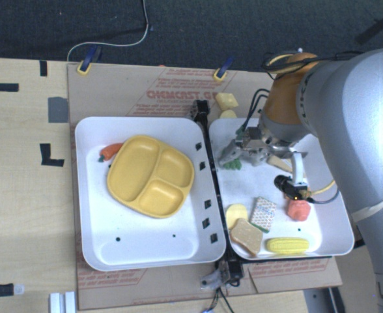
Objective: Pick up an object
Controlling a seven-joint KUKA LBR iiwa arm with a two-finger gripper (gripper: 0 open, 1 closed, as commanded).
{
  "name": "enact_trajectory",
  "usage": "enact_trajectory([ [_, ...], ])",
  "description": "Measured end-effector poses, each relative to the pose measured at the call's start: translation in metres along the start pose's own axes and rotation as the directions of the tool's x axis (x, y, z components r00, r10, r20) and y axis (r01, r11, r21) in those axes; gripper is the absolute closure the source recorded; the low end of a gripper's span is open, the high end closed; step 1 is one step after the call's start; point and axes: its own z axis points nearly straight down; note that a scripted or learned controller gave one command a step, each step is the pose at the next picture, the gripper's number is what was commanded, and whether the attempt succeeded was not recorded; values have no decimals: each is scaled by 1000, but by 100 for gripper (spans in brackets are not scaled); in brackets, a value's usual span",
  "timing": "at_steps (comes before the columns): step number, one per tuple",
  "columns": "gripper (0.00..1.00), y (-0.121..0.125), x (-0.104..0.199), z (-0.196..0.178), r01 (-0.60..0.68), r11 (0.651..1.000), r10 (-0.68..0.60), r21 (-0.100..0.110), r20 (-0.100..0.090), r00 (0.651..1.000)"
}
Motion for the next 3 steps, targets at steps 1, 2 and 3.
enact_trajectory([
  [1, 0, 34, 4, -15, 2, 1000, -2, -3, -1, 1000],
  [2, 0, 9, 0, 1, 1, 1000, -1, 0, 0, 1000],
  [3, 100, 10, 0, -9, 3, 1000, -3, 0, 0, 1000],
])
